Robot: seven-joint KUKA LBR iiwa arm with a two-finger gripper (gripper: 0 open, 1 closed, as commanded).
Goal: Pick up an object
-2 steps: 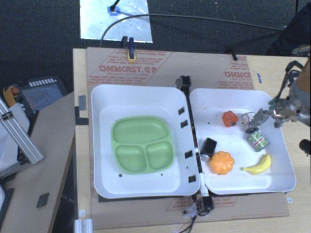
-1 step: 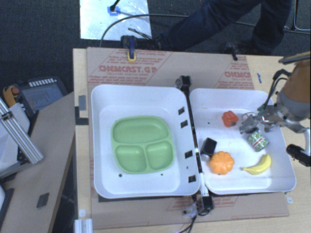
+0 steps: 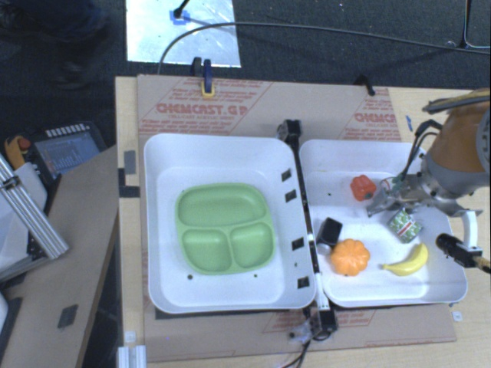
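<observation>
Honestly, progress: nothing was lifted yet; every object lay on the floor of the right bin [image 3: 441, 294].
My jaws: my gripper [image 3: 383, 198] hung low over the right bin's middle; whether it stood wide or narrow I cannot tell.
Nearest things: the red object [image 3: 363, 186] just beside my gripper toward the left bin [image 3: 153, 205]; the small green-and-white packet [image 3: 403, 225] close below it.
Others: orange pumpkin-like piece [image 3: 350, 256], black block [image 3: 331, 230], banana [image 3: 407, 261], all nearer the bin's front wall.
Left to do: in my judgement, choosing, closing, lifting.
</observation>
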